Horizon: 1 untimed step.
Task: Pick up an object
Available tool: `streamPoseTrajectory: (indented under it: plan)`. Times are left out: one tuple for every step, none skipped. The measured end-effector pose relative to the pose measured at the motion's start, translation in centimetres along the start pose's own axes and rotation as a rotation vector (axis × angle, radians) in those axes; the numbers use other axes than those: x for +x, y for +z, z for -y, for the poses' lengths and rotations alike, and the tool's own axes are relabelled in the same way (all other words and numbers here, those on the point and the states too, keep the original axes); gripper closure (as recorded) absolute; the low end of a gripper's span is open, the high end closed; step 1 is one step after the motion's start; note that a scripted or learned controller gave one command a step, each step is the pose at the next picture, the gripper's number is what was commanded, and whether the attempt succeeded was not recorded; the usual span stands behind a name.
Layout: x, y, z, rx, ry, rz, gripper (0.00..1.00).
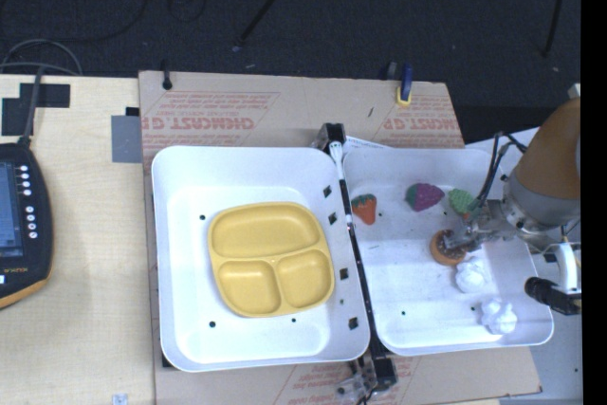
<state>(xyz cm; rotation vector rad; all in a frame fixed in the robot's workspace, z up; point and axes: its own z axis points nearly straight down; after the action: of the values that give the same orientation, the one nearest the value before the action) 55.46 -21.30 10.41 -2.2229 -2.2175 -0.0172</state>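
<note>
White crumpled lump sits nearest us, 5 o'clock corner of right bin. Our likely target, the brown disc, lies at bin centre-right w/ gripper right on it; can't tell if jaws are spread or clenched. We'd centre over the disc, press low, avoid second white lump at its 5 o'clock. Yellow tray sits well apart at 9.

Divided tray in left bin, small objects in right bin
</note>
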Motion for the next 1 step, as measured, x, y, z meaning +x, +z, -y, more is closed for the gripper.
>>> streamPoseTrajectory:
  plan:
    - [11.59,-3.15,-9.49,-0.006,-0.014,0.009,1.0]
